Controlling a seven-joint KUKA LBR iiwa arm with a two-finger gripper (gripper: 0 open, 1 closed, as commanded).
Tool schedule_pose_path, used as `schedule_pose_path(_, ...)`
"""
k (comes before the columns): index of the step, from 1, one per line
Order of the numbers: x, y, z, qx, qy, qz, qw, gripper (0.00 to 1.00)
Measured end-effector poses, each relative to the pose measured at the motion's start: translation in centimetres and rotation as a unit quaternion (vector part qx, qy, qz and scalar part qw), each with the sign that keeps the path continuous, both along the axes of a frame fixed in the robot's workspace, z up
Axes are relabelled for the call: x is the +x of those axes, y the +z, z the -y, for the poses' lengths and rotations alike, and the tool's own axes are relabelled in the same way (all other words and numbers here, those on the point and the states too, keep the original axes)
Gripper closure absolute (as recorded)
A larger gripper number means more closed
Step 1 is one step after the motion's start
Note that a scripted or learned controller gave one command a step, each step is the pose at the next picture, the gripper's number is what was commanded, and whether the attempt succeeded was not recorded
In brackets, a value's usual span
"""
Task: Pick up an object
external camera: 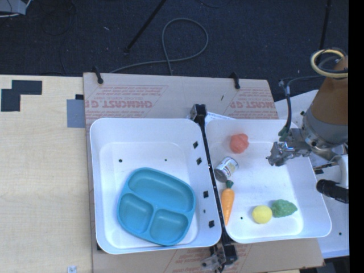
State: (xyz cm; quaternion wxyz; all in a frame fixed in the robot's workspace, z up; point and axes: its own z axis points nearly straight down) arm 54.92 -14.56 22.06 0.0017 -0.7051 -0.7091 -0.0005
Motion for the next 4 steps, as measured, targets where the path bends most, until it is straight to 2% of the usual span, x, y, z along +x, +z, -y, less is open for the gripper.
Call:
schedule_pose_path(1,0.2,0.2,-6.2,0.0004,0.0,-0.001,1.0,1.0)
schedule_pose_path(3,2.6,-0.6,-15.0,-0.0007,-0.001,-0.001,1.0,1.0)
schedule_pose_path(4,2.7,0.6,-20.1,-0.0006,0.0,-0.001,1.0,1.0)
